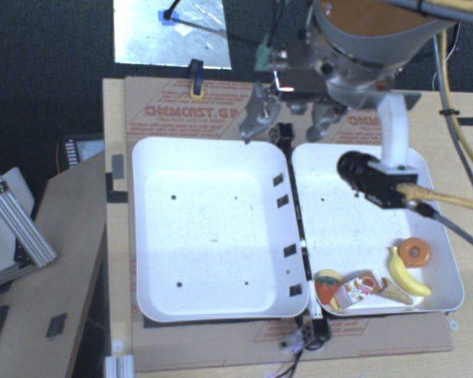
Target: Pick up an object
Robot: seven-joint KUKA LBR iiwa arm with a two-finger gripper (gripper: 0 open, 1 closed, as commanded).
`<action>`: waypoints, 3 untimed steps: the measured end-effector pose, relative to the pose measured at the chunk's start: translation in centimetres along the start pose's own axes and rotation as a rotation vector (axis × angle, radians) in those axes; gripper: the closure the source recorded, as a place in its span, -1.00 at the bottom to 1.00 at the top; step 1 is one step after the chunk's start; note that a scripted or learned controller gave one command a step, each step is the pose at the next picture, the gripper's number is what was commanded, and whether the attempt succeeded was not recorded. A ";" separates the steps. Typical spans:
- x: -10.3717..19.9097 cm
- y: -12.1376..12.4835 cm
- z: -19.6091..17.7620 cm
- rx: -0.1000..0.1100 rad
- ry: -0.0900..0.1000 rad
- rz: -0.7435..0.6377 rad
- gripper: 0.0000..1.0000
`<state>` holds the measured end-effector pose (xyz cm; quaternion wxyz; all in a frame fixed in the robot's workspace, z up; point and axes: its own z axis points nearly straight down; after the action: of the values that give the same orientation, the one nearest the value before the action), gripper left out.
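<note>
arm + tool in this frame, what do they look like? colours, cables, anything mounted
Arm: grey metal body with a broad orange band above the wrist. Yellow and grey cables run along it. Tool: two metallic grey fingers. A black cylindrical unit on a white bracket has a yellow cable.

The pale wooden bench (79,211) carries a printed brown cardboard sheet (181,109) (red lettering), with two shallow white plastic bins (149,211) side by side on it.
</note>
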<state>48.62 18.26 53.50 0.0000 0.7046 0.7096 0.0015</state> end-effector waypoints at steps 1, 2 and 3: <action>5.4 0.0 0.0 0.000 0.000 -0.001 -1.00; 5.2 0.8 0.0 0.000 -0.001 0.006 -1.00; 5.2 0.8 -1.1 -0.002 0.001 0.004 1.00</action>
<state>49.34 23.48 54.63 0.0003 0.7061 0.7081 0.0024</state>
